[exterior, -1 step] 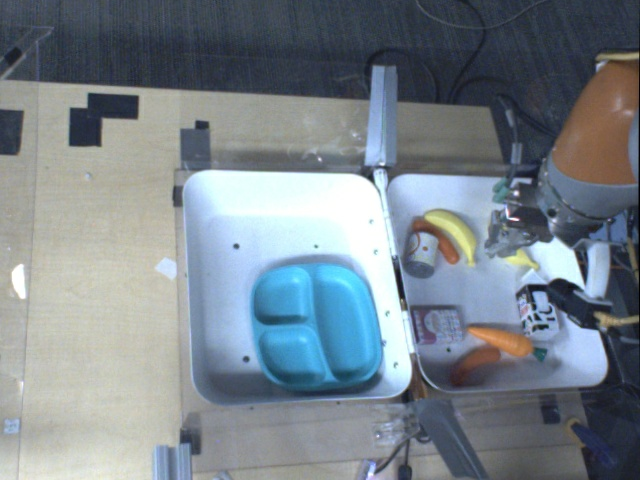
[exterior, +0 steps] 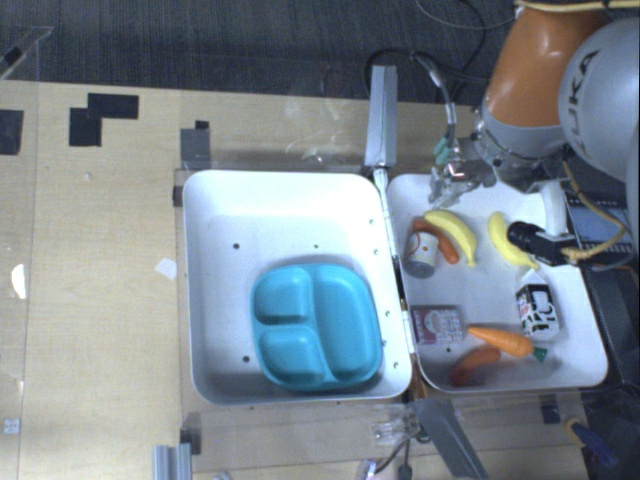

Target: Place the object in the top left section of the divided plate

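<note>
hand (exterior: 452, 175) hovers at 12 o'clock edge of right bin (exterior: 590, 363), just above banana (exterior: 452, 230); cannot tell if wide or narrow, nothing seen held. step: picking stage, object not yet chosen or lifted. divided plate (exterior: 316, 326) sits in left bin (exterior: 205, 268), sections bare. next: descend, grasp item, carry toward 9 o'clock, drop in plate's top left section. count: two bananas, second (exterior: 503, 238); one carrot (exterior: 500, 340); one can (exterior: 420, 253); two bins; one plate.

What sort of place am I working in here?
Likely a robotics lab test bench: two white bins on a wooden bench, toy food like a banana, and the arm's hand above them.
</note>
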`<state>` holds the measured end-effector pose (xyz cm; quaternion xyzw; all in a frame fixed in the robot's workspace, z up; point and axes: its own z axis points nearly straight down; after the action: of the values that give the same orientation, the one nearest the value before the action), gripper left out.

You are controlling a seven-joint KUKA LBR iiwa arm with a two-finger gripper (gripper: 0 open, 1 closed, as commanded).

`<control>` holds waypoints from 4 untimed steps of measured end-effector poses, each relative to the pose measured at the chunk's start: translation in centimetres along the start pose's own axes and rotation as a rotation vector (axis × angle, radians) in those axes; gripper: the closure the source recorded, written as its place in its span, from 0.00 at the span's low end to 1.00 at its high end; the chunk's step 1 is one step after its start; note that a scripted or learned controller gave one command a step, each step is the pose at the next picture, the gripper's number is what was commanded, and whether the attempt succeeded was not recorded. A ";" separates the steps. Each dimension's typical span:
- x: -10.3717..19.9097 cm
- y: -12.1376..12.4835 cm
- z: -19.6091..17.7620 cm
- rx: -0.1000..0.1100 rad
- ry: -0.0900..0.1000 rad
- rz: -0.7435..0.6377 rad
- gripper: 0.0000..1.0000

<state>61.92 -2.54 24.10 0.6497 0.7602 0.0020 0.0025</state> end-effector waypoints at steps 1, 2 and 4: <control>6.6 6.1 -4.8 -0.001 0.001 0.009 1.00; 16.8 7.7 4.9 0.003 0.002 -0.175 1.00; 23.6 2.4 4.6 0.004 0.003 -0.287 1.00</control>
<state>60.68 21.15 19.53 0.5341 0.8454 0.0011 0.0004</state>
